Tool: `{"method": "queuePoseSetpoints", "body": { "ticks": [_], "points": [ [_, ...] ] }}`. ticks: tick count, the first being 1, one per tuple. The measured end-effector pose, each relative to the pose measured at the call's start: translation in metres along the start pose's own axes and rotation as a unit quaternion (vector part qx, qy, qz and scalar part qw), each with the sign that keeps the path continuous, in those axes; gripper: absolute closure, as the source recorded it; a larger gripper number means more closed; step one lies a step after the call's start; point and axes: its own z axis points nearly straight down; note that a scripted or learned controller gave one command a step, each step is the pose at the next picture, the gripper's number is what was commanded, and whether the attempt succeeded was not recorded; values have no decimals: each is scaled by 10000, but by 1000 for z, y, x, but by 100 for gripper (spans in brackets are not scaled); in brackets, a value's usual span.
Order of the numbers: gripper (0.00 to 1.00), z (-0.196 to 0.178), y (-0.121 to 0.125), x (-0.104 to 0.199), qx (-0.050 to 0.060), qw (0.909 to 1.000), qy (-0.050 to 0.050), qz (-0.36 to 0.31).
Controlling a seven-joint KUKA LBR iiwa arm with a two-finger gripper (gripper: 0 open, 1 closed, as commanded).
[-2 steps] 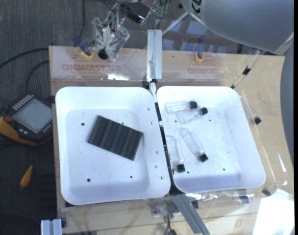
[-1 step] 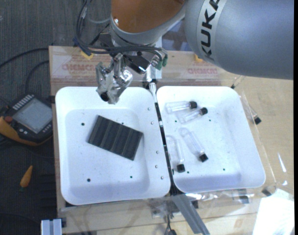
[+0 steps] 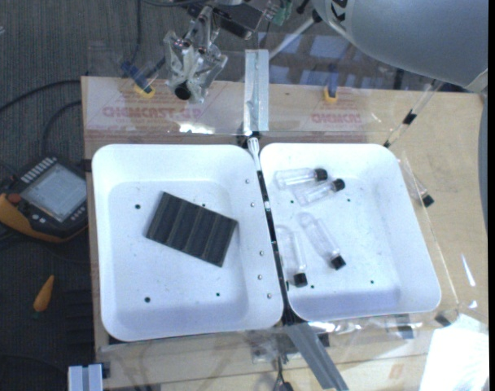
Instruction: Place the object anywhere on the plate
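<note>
The object, a clear vial [image 3: 185,89] with a black cap, is pinched between the narrow-set fingers of the gripper [image 3: 195,72], cap end pointing down and toward the camera. It hangs high in the air, above and beyond the far side of the dark ribbed plate [image 3: 190,228], nearer the bench's back edge than the plate itself. Judging by this, the pick looks done and the placing is all that is left: the vial has yet to be carried over the plate, lowered and let go, and nothing rests on the plate's ribbed face. The plate lies flat and turned at a slant on the floor of the left bin [image 3: 117,300], roughly in its middle, apart from every wall. To the right of the plate, across the seam where the two rims meet, the right bin [image 3: 410,275] holds four more capped vials: two vials [image 3: 306,182] lie close together toward the far side, and two others [image 3: 321,236] lie nearer the camera, one of them just beside the dividing rim. All four lie on their sides, well apart from the plate.
</note>
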Motion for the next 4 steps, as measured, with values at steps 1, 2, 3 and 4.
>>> {"method": "queuePoseSetpoints", "body": {
  "ticks": [1,2,3,4],
  "points": [
    [100,79,64,32,-12,9963,22,-861],
    [100,22,0,1,-15,9407,-10,-3394],
    [100,1,7,-12,-18,9019,-11,-4320],
    [100,4,122,53,-29,8855,10,-4646]
  ]
}}
